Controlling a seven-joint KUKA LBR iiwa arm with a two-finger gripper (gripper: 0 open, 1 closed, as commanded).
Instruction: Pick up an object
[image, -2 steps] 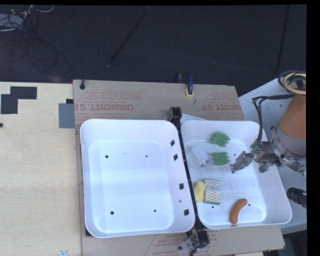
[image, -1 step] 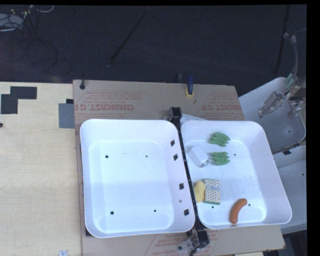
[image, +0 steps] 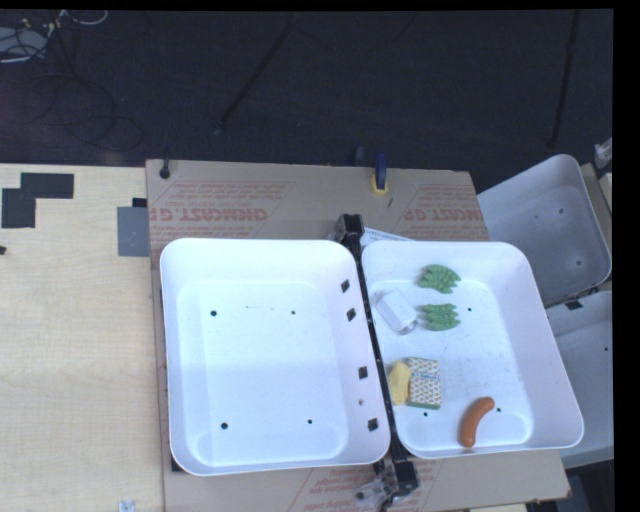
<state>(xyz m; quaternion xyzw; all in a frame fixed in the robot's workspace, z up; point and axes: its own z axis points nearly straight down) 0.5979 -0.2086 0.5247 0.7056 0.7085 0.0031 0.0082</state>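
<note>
The right bin (image: 545, 330) holds several small objects. Two green leafy pieces lie near its back, one (image: 438, 276) above the other (image: 439, 316). A white block (image: 396, 311) rests beside the lower green piece, close to the divider. Toward the front lie a yellow piece (image: 399, 383) and a checkered pad (image: 424, 381), touching each other. An orange sausage (image: 475, 421) lies tilted near the front right corner.
The left bin (image: 180, 300) sits against the right bin along a black clip strip (image: 362, 330). Both rest on a cardboard sheet (image: 260, 205). A grey metal plate (image: 560, 225) stands at the far right. A light wooden bench (image: 70, 340) lies to the left.
</note>
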